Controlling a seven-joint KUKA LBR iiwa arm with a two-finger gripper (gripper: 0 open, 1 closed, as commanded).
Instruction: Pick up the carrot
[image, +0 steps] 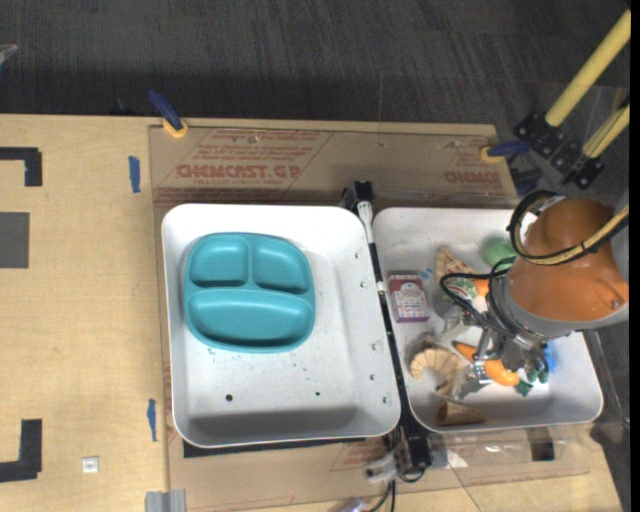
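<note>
The carrot (499, 376) is a small orange piece with a green end. It lies near the front right of the right bin (580, 405). My gripper (490, 362) hangs low right over the carrot, at its left end, below the arm's orange band (568, 265). The wrist and cables hide part of the carrot, and whether anything is gripped is hidden too. Another orange bit (464, 350) shows just left of the gripper.
The right bin also holds a small pink-and-white box (407, 297), a tan croissant-like piece (435, 358), a green item (498, 248) and a pale wedge (455, 263). A teal divided plate (248, 290) lies in the left bin (330, 400). Yellow poles (595, 65) stand at the back right.
</note>
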